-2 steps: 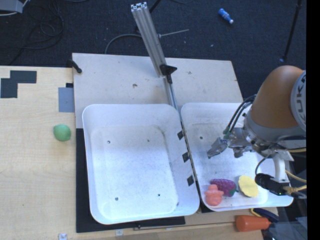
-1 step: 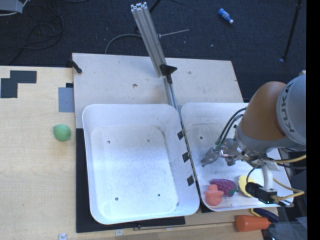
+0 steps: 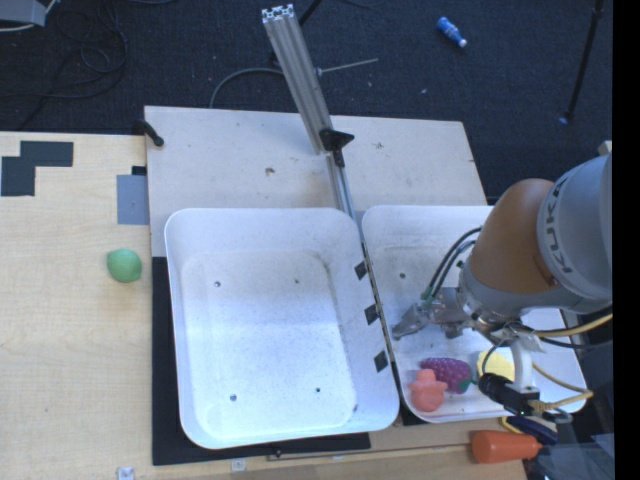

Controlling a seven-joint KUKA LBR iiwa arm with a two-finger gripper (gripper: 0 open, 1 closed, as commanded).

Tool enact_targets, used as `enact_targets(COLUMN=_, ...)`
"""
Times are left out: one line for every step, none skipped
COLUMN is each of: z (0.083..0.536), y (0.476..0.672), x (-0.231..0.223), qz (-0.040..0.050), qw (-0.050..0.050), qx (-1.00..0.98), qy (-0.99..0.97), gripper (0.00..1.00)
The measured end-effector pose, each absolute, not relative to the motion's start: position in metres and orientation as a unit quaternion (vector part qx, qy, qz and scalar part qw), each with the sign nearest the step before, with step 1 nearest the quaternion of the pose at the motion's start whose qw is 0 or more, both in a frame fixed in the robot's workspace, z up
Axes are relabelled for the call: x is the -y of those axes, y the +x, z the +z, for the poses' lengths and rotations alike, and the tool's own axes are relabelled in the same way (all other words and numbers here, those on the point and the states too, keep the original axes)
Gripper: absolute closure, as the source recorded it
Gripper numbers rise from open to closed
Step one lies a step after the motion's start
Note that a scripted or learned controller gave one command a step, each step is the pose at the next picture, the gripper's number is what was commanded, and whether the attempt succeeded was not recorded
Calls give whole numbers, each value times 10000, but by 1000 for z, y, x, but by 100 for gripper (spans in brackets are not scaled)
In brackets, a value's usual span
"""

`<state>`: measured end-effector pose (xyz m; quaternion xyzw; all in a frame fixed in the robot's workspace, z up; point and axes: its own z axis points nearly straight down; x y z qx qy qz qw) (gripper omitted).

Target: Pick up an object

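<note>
Orange toy [image 3: 503, 445] lies by the right bin [image 3: 420, 238], where the gripper [image 3: 418, 318], its state unclear, hovers above purple grapes [image 3: 447, 371].

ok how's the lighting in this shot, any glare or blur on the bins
Camera view: bright, even light washes the left bin nearly white, with mild glare on its floor; the right bin reads clearer, with soft shadows under the arm; the purple toy and orange toy look slightly soft; the end effector is dim and blurred.

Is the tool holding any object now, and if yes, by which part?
It cannot be told. The tool is low in the right bin, apart from the purple grapes and the orange toy.
</note>
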<state>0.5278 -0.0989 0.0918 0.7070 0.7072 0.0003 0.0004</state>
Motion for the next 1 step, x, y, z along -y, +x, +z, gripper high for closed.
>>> enact_targets(z=103, y=529, x=100, qz=12, qw=16, qx=-7066, qy=7077, gripper=100)
